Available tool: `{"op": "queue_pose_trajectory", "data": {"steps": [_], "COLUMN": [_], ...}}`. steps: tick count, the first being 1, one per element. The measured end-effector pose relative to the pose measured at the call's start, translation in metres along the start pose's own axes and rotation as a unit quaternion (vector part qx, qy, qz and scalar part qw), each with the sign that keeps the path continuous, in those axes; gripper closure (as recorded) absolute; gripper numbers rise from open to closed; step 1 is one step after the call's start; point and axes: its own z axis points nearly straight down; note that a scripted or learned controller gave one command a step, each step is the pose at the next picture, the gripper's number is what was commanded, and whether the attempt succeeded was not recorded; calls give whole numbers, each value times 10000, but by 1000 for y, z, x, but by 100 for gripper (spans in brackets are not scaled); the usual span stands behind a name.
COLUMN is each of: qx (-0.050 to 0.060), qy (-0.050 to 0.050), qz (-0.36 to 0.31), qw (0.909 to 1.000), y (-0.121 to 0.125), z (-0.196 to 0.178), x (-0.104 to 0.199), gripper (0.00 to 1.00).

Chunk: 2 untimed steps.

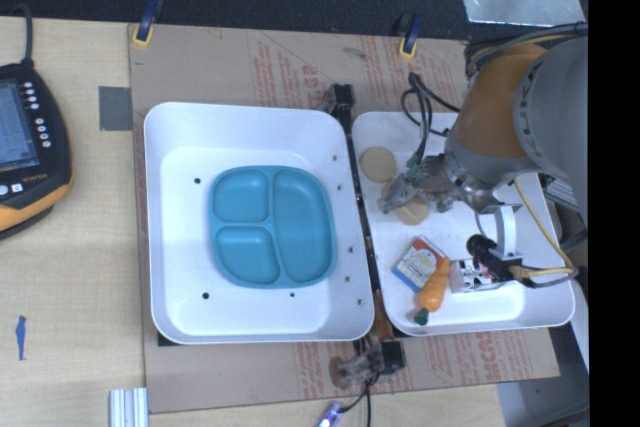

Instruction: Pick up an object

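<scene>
My gripper (pixel 408 192) hangs low in the right bin (pixel 540 315), near that bin's left wall. Directly beneath it a tan rounded piece (pixel 410 211) lies partly covered by the gripper. Just behind the gripper, on the bin floor, is a tan round disc (pixel 377 163). In front of it are a small blue and orange packet (pixel 415 264) and an orange carrot (pixel 434 291) with a green tip. Whether anything is gripped is hidden.
The left bin (pixel 170 215) holds a blue divided plate (pixel 271 224). A handheld controller (pixel 25 145) rests on the bench at far left. The grey arm with its orange band (pixel 500 105) covers the right bin's back right part.
</scene>
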Motion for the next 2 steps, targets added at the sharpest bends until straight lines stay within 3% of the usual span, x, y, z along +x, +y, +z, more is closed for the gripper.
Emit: {"op": "queue_pose_trajectory", "data": {"steps": [1,2], "qx": [11,-6], "qy": [-6,9], "qz": [-8,5], "qw": [10000,10000], "y": [0,-24], "z": [-10,-125], "x": [-1,83], "gripper": [100,100]}}
